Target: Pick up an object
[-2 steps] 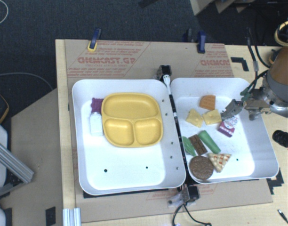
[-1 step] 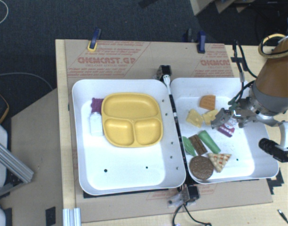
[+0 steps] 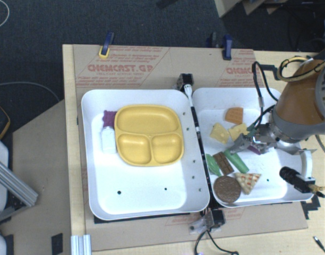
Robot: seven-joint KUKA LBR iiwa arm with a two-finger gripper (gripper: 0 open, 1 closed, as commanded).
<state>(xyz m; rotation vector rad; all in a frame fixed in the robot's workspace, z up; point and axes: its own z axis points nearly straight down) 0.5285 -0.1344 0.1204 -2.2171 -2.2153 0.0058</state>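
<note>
Grey arm from right, claw [image 3: 242,144] lowered

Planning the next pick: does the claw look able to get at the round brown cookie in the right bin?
Probably yes. The round brown cookie lies uncovered near the right bin's front edge, close to the claw; the pizza slice only touches its side.

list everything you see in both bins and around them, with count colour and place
left bin: 1, white, left half of bench
right bin: 1, white, right half of bench
divided plate: 1, yellow, left bin, upper middle
purple item: 1, purple, just left of the plate
white item: 1, white, below the purple item
orange block: 1, orange, right bin, top
pale yellow pieces: 2, right bin, below the orange block
green pieces: 2, right bin, middle
brown bar: 1, between the green pieces
round cookie: 1, brown, right bin, bottom
pizza slice: 1, right of the cookie
clamps: 2, bench's far edge
gripper: 1, grey, over right bin
</note>
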